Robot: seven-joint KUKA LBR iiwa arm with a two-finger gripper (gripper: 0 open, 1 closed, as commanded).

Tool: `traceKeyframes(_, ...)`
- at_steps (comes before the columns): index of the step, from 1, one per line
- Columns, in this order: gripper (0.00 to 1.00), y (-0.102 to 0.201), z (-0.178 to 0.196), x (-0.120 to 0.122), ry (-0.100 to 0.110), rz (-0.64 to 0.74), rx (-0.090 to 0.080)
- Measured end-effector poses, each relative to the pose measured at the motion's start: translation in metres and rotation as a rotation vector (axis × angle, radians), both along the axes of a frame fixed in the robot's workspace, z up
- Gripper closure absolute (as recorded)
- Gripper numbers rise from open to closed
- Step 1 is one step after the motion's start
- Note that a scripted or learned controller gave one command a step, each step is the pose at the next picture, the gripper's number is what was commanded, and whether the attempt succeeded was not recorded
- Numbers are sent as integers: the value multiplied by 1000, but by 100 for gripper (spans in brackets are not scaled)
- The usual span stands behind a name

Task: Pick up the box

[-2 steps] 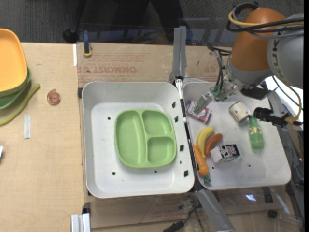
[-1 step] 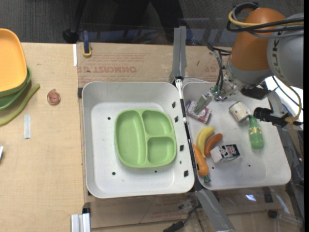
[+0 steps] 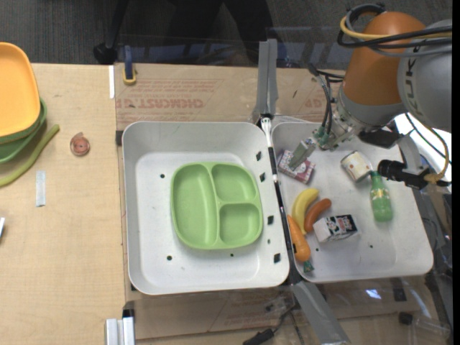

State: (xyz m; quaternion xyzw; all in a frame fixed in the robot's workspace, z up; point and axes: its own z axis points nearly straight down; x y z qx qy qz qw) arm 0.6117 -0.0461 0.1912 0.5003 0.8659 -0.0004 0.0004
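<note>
In the left bin (image 3: 136, 214) lies a green divided plate (image 3: 215, 205). In the right bin (image 3: 402, 264), the box (image 3: 297, 164) rests at about 10 o'clock, near the dividing wall. The gripper (image 3: 310, 147) hangs just above the box at its 1 o'clock side; whether the jaws are spread or closed cannot be told, and nothing is visibly held. A banana (image 3: 304, 204) and a carton (image 3: 336, 227) lie toward 6 o'clock. Judged step: approach. The next move calls for centring on the box and descending.
</note>
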Motion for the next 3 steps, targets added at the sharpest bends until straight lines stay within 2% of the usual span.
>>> traceKeyframes(3, 0, 0, 0, 0, 0, 0, 0)
